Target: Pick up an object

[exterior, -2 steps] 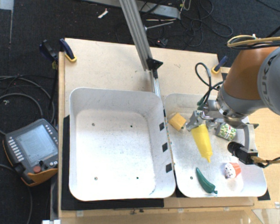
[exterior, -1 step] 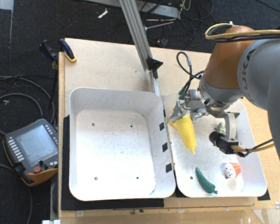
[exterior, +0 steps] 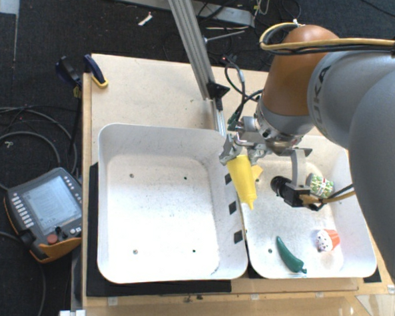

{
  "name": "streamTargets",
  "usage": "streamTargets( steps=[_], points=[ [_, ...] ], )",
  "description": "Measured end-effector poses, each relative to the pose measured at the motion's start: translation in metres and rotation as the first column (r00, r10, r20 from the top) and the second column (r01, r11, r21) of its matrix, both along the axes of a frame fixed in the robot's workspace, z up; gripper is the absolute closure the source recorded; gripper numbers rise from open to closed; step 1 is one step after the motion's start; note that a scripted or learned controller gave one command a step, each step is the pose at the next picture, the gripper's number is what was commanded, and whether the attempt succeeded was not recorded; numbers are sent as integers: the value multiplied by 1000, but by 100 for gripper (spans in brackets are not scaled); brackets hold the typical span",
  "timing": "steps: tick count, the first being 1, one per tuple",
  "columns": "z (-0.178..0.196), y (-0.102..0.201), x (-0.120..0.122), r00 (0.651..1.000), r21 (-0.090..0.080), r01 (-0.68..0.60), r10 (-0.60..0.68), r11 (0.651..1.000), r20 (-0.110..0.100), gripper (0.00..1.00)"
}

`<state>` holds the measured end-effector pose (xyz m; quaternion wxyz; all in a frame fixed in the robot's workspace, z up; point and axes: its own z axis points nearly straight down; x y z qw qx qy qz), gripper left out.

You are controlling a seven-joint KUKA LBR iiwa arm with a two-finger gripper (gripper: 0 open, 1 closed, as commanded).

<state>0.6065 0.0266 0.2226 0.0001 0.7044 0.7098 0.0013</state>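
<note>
Arm: the grey KUKA arm with the orange band [exterior: 304, 53] is reached in from the right and is hung over the ridge shared by the two shallow white bins.

Gripper: the two-finger gripper [exterior: 243, 153] is pointed downward, with its fingers apparently clamped on the top of a long yellow banana-shaped object [exterior: 244, 182]; the exact contact is partly hidden by the wrist, so the hold is judged probable, not certain.

Held object: the yellow piece is hung nearly upright, tip down, just above the dividing ridge, which suggests it is lifted clear.

Right bin [exterior: 358, 257]: a green pepper-like piece [exterior: 290, 254], a small white-and-orange item [exterior: 325, 240] and a green-and-white round item [exterior: 320, 186] are left lying, well apart.

Left bin [exterior: 109, 182]: a likely drop place.

Risk: slipping may be expected, since only the top end is gripped.
</note>
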Motion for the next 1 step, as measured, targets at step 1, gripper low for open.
streamTargets(
  steps=[1],
  points=[
    [-3,45,12,1000,-1,0,0,1000,0,100]
  ],
)
